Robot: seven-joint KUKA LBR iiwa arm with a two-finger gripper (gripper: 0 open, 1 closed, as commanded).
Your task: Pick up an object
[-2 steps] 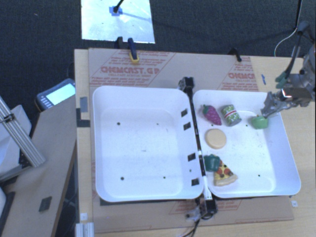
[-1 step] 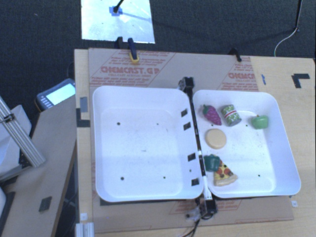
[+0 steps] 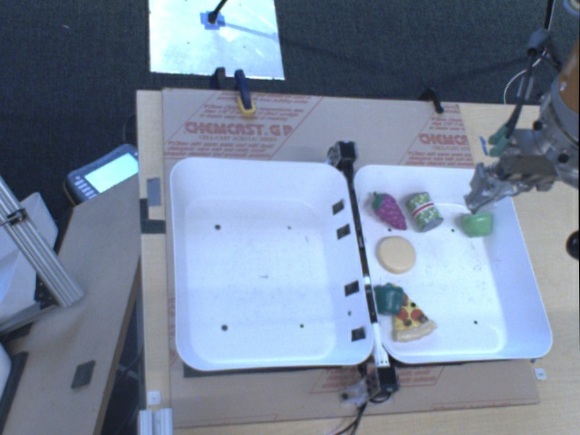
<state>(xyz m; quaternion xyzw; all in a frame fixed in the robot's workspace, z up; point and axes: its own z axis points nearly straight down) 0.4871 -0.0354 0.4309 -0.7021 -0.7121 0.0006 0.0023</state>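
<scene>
Now down low over the right bin (image 3: 521, 284); gripper (image 3: 480, 202) right above the green toy (image 3: 477, 224), maybe touching; fingers too blurry, so cannot tell if wide or pinched; nothing lifted yet; grabbing and raising left to do.

Arm over the right bin of toy food

The gripper (image 3: 483, 198) hangs just above a green toy (image 3: 477, 224) near the right bin (image 3: 521, 284) far edge; grapes (image 3: 390, 210), a can (image 3: 422, 212), a cookie (image 3: 396, 254) and a pizza slice (image 3: 411, 320) lie to its left.
</scene>
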